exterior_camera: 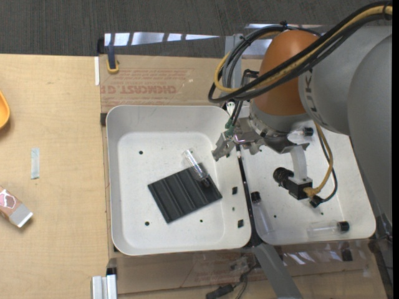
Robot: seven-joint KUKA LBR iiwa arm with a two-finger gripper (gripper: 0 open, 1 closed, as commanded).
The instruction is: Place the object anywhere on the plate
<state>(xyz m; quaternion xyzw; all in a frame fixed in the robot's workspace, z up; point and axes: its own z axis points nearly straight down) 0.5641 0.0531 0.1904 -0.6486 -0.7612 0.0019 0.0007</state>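
The grey arm [349, 61] with its orange band [283, 73] reaches in from the right over the two white bins, the left bin [124, 129] and the right bin [355, 167], which sit side by side on the counter [50, 104]. In the left bin, a dark ribbed plate [181, 195] lies flat near the middle, and a small clear tube with a dark end [197, 166] rests across the plate's upper right corner, touching it. The claw [227, 143] hangs over the left bin's right rim, apart from the tube; whether it is open or closed I cannot tell.
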